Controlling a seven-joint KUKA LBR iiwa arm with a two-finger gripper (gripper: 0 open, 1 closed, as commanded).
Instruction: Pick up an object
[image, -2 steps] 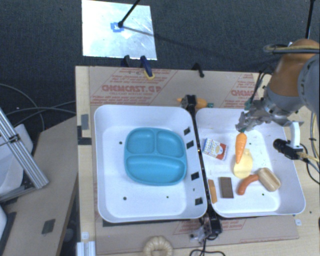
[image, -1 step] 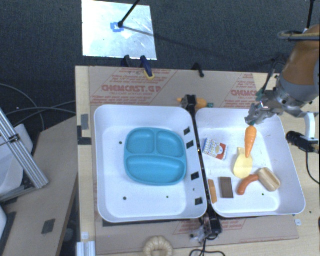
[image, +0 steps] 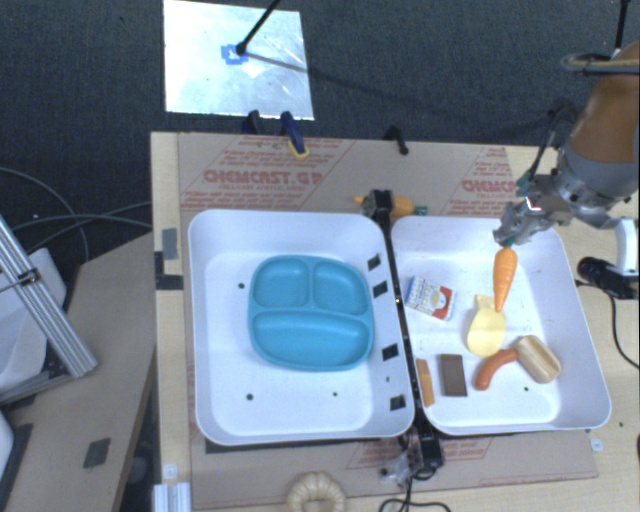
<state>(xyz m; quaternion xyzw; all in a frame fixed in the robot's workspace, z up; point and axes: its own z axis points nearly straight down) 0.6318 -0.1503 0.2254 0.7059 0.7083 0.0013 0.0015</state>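
My gripper (image: 513, 232) hangs over the far edge of the right bin (image: 575, 330), at the end of the grey arm with its orange band. Directly below it is an orange carrot (image: 503, 278), lengthwise with its thick end toward the gripper; whether the two touch I cannot tell. Nearer the front lie a pale yellow pear-shaped piece (image: 486, 328), a red sausage (image: 494, 368) and a tan bun (image: 538, 358). A small white packet (image: 430, 297) with red and blue print lies near the bin's left wall.
A brown bar (image: 452, 375) and a tan stick (image: 425, 382) lie at the right bin's front left. The left bin (image: 225, 400) holds a blue divided plate (image: 308, 310). Black clips line the wall between the bins. A cable runs past the bench's right edge.
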